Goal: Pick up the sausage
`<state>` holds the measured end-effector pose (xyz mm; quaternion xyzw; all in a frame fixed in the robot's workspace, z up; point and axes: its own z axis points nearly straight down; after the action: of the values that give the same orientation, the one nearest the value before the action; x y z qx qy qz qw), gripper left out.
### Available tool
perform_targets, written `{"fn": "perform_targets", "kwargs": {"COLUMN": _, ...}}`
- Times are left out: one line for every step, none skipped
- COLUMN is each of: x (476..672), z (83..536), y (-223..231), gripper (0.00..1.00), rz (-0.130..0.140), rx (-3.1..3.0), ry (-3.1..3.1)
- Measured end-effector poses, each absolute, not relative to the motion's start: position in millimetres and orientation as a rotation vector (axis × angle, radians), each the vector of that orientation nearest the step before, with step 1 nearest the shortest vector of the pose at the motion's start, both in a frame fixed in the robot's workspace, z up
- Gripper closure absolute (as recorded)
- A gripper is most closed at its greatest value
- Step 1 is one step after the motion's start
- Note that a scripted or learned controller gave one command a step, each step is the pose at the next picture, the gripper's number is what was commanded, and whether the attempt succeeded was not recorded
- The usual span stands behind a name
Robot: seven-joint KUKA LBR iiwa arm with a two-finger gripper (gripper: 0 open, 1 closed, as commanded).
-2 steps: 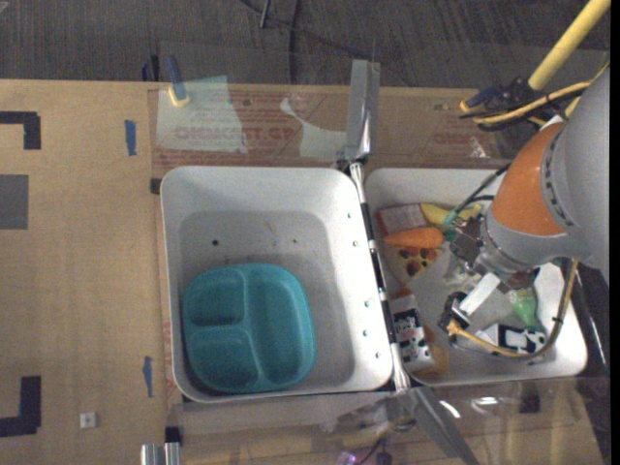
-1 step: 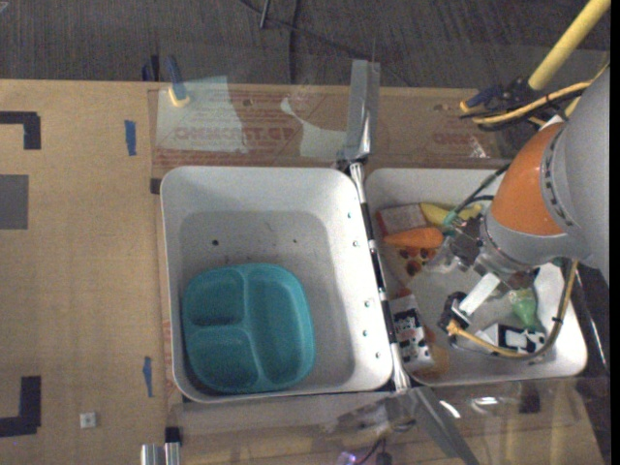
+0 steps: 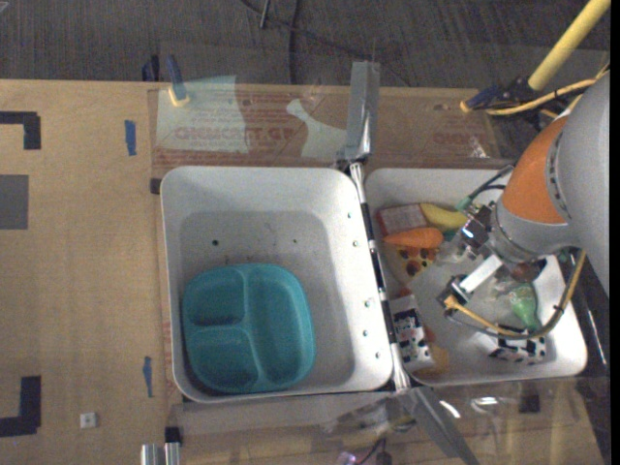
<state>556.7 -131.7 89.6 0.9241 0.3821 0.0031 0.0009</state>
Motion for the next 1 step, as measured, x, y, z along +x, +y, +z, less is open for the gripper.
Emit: {"fn": "perform_targets", "kwargs": {"x": 611.7, "z": 88.6, "y": -118.7, "gripper": 0.00, "rz": 0.006, "rx": 3.079, "ry": 0.601}}
